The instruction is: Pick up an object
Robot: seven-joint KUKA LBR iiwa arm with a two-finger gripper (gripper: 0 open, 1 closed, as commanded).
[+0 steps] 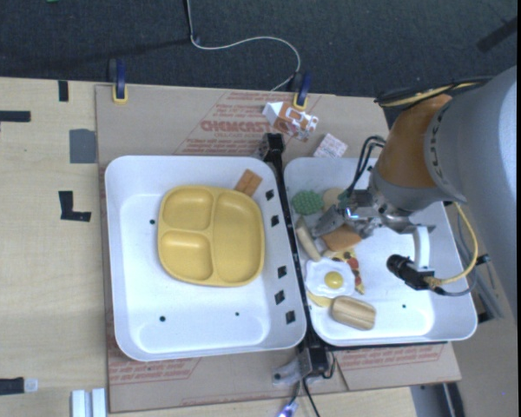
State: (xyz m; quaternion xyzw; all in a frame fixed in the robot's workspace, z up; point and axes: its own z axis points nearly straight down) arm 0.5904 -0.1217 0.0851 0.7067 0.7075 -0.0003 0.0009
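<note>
Nearest the front edge of the right white bin (451, 324), a tan bread roll (353, 312) and a fried egg toy (329, 281) are sitting. Further back, the grey two-finger gripper (334, 221) is hovering over a brown toast slice (340, 240); can't tell its jaws. A yellow divided plate (212, 234) is lying mid left bin (130, 320).
</note>
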